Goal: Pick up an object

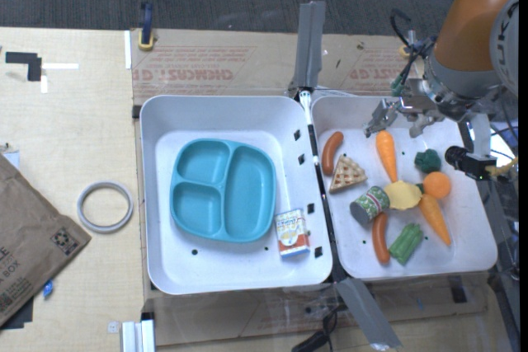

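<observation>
The right bin (462,255) holds several toy foods: an orange carrot (385,154), a red sausage (332,151), a triangular pizza slice (347,175), a green-labelled can (369,204), a yellow fruit (403,194), an orange (436,185), a dark green piece (427,161), a second carrot (435,218), another sausage (379,237) and a green vegetable (405,243). My gripper (398,121) hangs over the bin's far part, just beyond the first carrot's top end. It is open, fingers spread, with nothing between them.
The left bin (157,260) holds a blue divided plate (223,190) and a small carton (292,232). On the bench to the left lie a tape ring (105,205) and a cardboard box (29,247). A grey divider post (310,41) stands between the bins at the back.
</observation>
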Available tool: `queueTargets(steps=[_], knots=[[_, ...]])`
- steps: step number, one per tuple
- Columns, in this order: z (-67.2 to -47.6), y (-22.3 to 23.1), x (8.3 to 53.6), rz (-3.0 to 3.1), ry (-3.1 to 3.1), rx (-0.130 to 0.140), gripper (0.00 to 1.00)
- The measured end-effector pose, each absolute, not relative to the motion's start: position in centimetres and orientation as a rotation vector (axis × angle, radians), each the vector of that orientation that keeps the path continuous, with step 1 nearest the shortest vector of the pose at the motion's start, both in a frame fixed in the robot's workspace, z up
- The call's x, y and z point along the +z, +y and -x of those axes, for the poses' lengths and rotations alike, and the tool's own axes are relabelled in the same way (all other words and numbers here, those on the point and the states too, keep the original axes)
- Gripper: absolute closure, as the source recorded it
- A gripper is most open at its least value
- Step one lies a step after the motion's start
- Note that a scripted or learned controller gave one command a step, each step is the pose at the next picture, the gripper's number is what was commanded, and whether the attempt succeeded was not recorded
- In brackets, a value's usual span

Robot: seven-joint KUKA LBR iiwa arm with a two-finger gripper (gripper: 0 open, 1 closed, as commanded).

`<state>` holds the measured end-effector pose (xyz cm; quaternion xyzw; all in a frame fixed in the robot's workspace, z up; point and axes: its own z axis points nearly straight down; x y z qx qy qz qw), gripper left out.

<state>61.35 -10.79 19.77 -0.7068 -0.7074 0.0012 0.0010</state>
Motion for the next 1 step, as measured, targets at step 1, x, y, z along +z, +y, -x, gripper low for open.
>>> queueTargets(steps=[1], knots=[[-65.95,-13.11,9.33,2.175,-2.273,-0.001,0.0]])
